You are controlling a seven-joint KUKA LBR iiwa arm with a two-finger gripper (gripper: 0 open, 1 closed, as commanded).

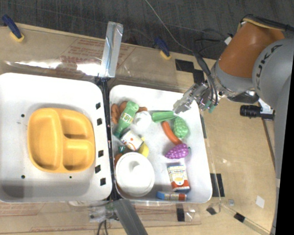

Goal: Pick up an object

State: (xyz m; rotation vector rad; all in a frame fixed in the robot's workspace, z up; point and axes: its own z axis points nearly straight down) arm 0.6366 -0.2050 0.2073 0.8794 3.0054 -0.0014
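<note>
My gripper [186,104] hangs over the far right corner of the right bin [205,162], its fingers spread and nothing between them. Just below it lie a green lettuce-like toy [180,127], a green pepper piece [162,115] and an orange carrot [170,133]. Lower down sit purple grapes [177,152] and a small red and white carton [178,176]. A green bottle [128,113], a small white can [132,140], a yellow banana tip [144,150] and a white bowl [135,173] fill the bin's left side.
The left bin [3,141] holds a yellow divided tray [61,139]. A blue and red marker [171,196] lies along the right bin's near wall. A metal bracket [112,48] stands at the far seam between the bins. Cables trail behind the wrist.
</note>
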